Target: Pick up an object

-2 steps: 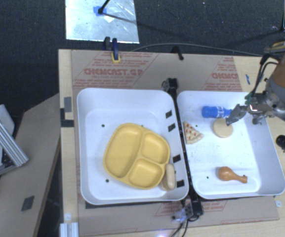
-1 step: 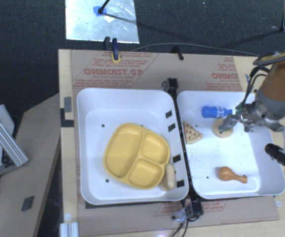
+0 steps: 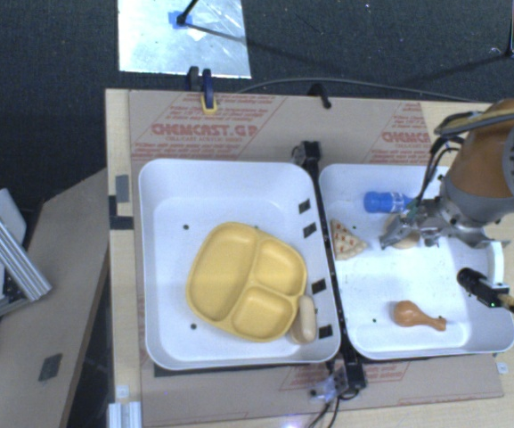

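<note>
The small tan rounded toy lump [image 3: 405,242] lay under the metal two-finger gripper [image 3: 403,231] at the right white bin's [image 3: 417,346] 12 o'clock, probably light and slick, best pinched across its middle, though I couldn't tell the grip state.

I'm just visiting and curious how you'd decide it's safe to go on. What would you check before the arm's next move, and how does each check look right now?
1. End effector is over the right bin: ok.
2. Something lies close beneath it: ok, a pale item sits at its tip.
3. Item actually held: cannot tell.
4. Blue bottle and pizza slice toy are apart from the tip: ok, though both lie near.
5. Brown drumstick toy is out of the way: ok.
6. Yellow divided plate stays in the left bin: ok.
</note>
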`<state>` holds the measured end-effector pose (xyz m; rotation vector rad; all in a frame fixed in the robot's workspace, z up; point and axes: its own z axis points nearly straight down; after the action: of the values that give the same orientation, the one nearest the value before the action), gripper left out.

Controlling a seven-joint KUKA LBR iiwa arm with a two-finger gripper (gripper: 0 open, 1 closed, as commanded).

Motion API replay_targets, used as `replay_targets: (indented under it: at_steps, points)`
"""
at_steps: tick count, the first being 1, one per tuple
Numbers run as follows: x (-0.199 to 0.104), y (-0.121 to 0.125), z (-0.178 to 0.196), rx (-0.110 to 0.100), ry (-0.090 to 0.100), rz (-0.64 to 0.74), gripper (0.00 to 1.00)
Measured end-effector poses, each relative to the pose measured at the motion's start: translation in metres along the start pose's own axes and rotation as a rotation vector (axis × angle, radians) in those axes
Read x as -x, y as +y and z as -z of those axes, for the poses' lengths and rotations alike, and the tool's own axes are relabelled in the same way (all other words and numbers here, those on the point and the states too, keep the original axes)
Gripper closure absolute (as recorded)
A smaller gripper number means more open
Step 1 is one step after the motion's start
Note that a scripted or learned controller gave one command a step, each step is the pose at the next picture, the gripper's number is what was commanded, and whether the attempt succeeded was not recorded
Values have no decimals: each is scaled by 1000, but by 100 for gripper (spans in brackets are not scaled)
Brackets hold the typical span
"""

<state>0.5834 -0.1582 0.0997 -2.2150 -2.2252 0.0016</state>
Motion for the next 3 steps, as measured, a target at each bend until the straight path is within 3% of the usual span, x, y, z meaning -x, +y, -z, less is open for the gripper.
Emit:
replay_targets:
  at_steps: [1,2,3]
  points:
    - [1,1,14,6,-2,-1,100]
    - [-1,6,79,10,-2,0,100]
    - [-1,7,116,8,-2,0,100]
